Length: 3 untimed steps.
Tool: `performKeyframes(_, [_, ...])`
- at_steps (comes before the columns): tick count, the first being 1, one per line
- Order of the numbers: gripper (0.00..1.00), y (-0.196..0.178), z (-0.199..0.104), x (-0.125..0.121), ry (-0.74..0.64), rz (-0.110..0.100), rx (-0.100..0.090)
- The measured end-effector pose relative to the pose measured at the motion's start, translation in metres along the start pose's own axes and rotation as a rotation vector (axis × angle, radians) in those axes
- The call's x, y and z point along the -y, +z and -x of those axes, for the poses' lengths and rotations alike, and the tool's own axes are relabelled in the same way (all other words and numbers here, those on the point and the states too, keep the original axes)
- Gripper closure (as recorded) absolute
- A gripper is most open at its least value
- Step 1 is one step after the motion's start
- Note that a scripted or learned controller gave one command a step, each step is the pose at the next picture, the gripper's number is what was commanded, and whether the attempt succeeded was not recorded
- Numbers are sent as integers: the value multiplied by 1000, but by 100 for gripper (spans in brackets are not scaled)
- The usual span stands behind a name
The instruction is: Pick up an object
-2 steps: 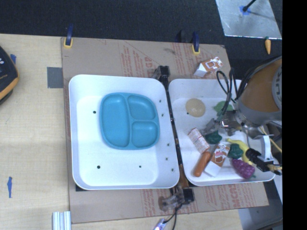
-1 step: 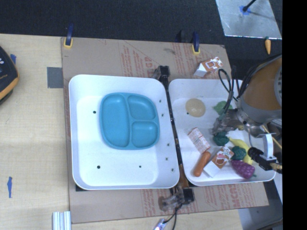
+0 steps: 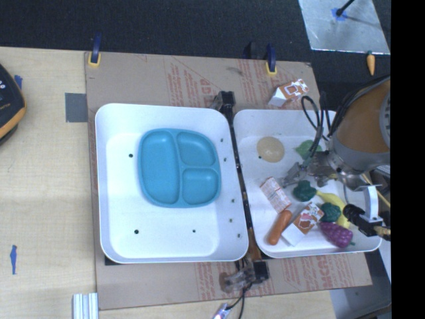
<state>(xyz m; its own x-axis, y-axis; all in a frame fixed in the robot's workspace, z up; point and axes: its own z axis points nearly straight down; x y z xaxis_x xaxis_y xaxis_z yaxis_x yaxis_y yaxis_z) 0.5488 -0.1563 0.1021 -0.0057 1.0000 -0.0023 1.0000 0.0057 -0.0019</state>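
- Pale wooden desk (image 3: 46,178) carries a brown cardboard sheet (image 3: 166,78) with two shallow white bins side by side: the left bin (image 3: 113,178) holds one blue divided plate (image 3: 179,167), and the right bin (image 3: 251,128) holds the clutter I must pick from.
- My tool (image 3: 307,170) hangs low over the middle of the right bin, just above a dark green toy (image 3: 305,191); whether it is spread or clenched I cannot tell (cables and wrist hide the tips), and nothing shows held in it.
- Counted in the right bin: one tan round disc (image 3: 270,149), one small labelled tube (image 3: 273,193), one orange carrot (image 3: 281,224), one small printed carton (image 3: 307,219), one yellow piece (image 3: 330,200), one purple grape bunch (image 3: 337,234), and about three green pieces, too bunched to be sure.
- One more small carton (image 3: 289,92) lies outside, on the cardboard behind the right bin.
- My judgement on handling: these look like light plastic play food, stiff and fairly smooth, so they may skid off rather than crush.
- The carrot seems the easiest take, across its middle, since it lies a little apart; the flat disc would be hard to pinch off the bin floor.
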Motion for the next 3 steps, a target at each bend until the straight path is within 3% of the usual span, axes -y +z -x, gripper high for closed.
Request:
performKeyframes(1, [0, 11, -18, 15, 1, -2, -2])
performKeyframes(2, [100, 1, -17, 15, -2, -4, -1])
performKeyframes(3, [100, -98, -91, -89, 0, 1, -3])
